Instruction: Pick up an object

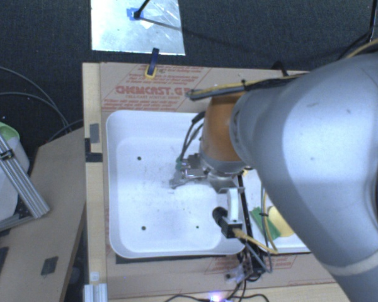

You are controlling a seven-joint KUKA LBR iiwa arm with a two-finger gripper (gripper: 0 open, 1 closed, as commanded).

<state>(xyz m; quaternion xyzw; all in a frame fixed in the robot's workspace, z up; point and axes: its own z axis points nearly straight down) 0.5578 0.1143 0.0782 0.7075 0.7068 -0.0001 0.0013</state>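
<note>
A: We're looking down on the grey arm (315,168), coming in from the right, its orange band (217,134) over the left bin (123,168).

B: And the gripper (179,176)?

A: It hangs low near the bin's middle, but we cannot tell how it stands; the wrist hides it.

B: Any object for us?

A: In the right bin (296,247), a yellow-and-green object (274,222) peeks out just beside the arm. It's mostly covered, so we can't make out its long axis or which way it points.

Yellow-green object (272,222) (right bin, half hidden)
</note>
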